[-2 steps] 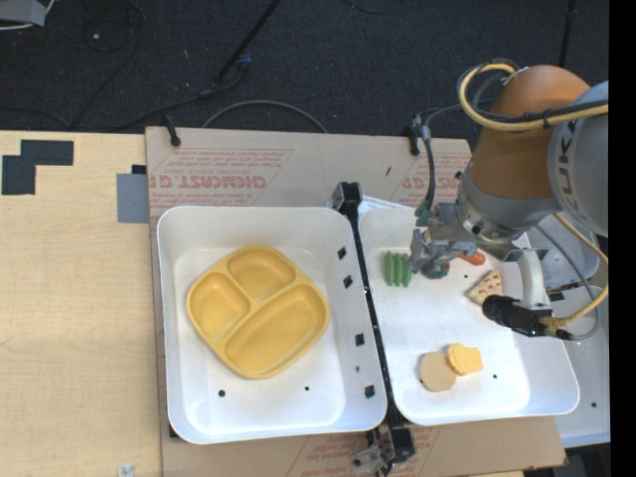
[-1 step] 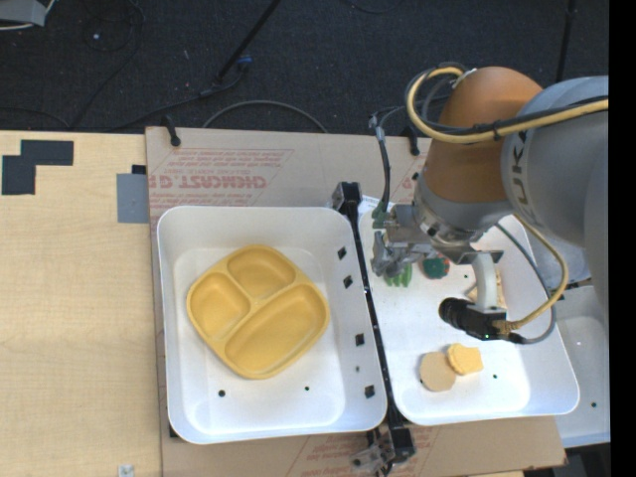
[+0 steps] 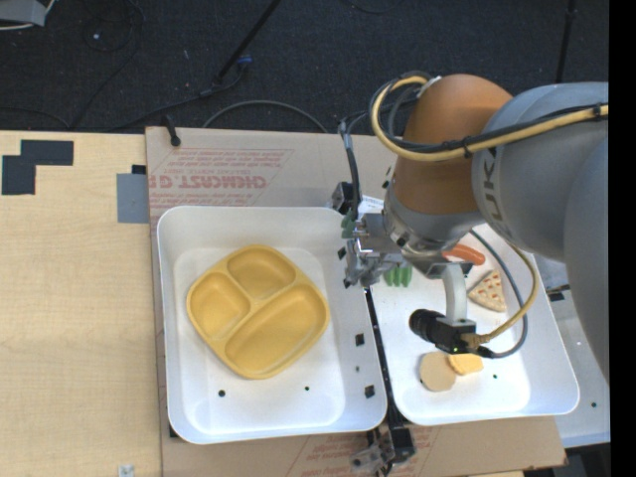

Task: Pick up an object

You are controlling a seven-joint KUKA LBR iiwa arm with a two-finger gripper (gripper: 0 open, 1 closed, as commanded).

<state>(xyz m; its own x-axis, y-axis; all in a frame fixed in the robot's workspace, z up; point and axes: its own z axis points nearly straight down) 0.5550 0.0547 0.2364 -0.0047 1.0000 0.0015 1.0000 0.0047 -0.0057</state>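
Our two-finger gripper (image 3: 370, 258) hangs under the grey arm's orange-banded wrist, low over the far-left corner of the right-hand shallow white bin (image 3: 517, 396), just beside the rim it shares with its neighbour; the metal parts there are small and cluttered, so we cannot tell how it is set, and we see nothing held in it. Touching or just beside it, to its right, lies a small green ribbed toy vegetable (image 3: 398, 275), probably light, stiff plastic, best nipped across its narrow width. Further right, partly under the wrist, an orange carrot-like toy piece (image 3: 464, 255) shows, and beyond it a tan triangular toy pizza slice (image 3: 488, 291), flat and thin, which we judge awkward to grasp except by its edges. Nearer to us sit a pale round biscuit-like disc (image 3: 435, 373) and a yellow wedge-shaped toy cheese piece (image 3: 464, 364), touching each other; both look light, hard and smooth, so they may slip. In the left-hand shallow white bin (image 3: 189, 405) rests a yellow three-compartment plastic tray (image 3: 257, 309), rigid and wide, which we would take only by its rim.
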